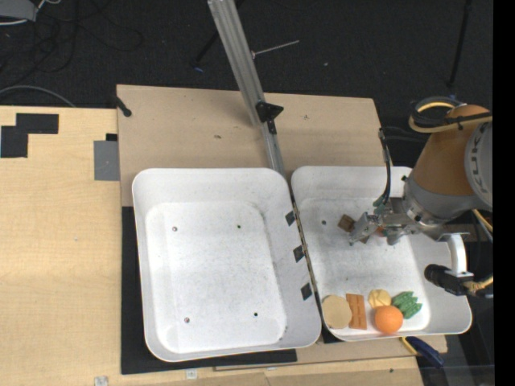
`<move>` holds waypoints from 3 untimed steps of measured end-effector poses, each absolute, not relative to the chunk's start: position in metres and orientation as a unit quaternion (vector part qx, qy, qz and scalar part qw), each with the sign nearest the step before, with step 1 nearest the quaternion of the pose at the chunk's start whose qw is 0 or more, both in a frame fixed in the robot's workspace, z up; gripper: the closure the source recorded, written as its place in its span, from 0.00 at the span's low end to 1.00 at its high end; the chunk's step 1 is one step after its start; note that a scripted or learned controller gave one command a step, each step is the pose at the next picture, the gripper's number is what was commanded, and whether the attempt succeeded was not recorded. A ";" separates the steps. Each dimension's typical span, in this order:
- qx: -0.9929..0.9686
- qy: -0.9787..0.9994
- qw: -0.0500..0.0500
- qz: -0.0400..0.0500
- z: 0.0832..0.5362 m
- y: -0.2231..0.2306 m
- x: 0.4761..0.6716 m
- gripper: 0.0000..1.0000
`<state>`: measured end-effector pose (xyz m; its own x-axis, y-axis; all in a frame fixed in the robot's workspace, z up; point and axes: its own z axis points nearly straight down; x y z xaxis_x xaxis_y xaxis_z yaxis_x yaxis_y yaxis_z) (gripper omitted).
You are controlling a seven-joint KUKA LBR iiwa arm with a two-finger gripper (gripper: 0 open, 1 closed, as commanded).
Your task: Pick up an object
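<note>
I see the grey arm with its orange band (451, 155) reaching in from the right, its pincer (376, 230) low over the right-hand shallow white bin (322, 187). I cannot tell how far the pincer is open, nor whether it has hold of anything; the tip is a small dark cluster against the white floor. Just to the left of the pincer, close beside it, lies a small brown block (347, 223) on the bin floor; whether the two touch I cannot make out.

Well below the pincer, along the bin's near edge, sits a row of things: a round tan disc like a biscuit (335, 311), an upright orange-brown slab (356, 310) touching it, a small pale yellow lump (379, 298), a round orange ball (389, 320) and a green leafy piece (407, 304).

Far to the left of the pincer is the second, larger white bin (153, 215). Both bins rest on the tan worktop (201, 127), and a slanted grey metal rail (241, 63) rises behind them, above and left of the pincer
</note>
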<state>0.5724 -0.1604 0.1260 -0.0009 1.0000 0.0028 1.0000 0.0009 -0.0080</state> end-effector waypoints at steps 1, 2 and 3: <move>-0.710 -0.705 0.002 0.001 0.139 -0.163 0.573 1.00; -0.709 -0.705 -0.001 0.000 0.187 -0.170 0.567 1.00; -0.707 -0.707 -0.001 -0.001 0.230 -0.174 0.570 1.00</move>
<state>0.5704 -0.1736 0.2300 0.0007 1.0000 -0.0008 1.0000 -0.0007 0.0027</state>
